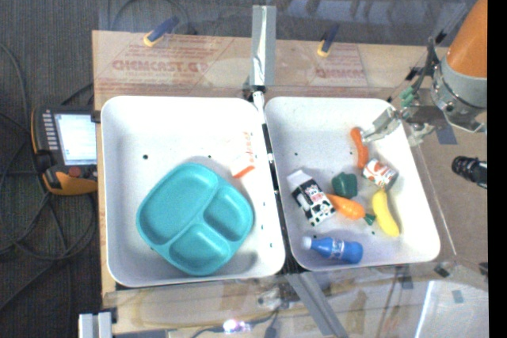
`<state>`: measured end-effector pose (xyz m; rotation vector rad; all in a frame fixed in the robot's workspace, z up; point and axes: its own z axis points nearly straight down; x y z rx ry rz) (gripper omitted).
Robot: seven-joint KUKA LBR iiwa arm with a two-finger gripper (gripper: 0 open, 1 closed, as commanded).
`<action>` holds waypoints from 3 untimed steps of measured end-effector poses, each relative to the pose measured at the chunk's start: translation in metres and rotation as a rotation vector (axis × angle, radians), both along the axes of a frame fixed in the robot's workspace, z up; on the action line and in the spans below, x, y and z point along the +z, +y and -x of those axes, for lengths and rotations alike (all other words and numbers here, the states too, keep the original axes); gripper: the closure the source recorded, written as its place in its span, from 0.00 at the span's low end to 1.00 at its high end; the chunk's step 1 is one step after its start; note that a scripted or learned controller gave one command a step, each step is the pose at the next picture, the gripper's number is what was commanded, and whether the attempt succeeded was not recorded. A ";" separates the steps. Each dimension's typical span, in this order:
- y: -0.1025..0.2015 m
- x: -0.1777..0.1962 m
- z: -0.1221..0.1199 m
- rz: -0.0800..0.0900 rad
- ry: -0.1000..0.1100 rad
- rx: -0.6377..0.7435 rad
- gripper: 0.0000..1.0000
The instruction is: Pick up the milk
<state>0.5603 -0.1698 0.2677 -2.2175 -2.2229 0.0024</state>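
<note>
Milk, a small black-and-white cow-patterned carton [311, 200], is lying in the right white bin [317, 119] beside an orange carrot [346, 206]. Two-finger gripper [386, 123] is hovering over the bin's upper right, apparently grasping nothing; its fingers seem spread.

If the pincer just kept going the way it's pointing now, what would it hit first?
Most likely the orange sausage-shaped toy just ahead of the pincer at the right bin's upper right; its height above it is unclear from this slanted view.
</note>
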 end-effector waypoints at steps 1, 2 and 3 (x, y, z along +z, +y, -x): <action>0.066 -0.075 0.017 -0.001 0.001 -0.040 0.00; 0.087 -0.085 0.032 0.000 0.000 0.055 0.00; 0.021 -0.002 -0.029 0.004 -0.001 -0.009 0.00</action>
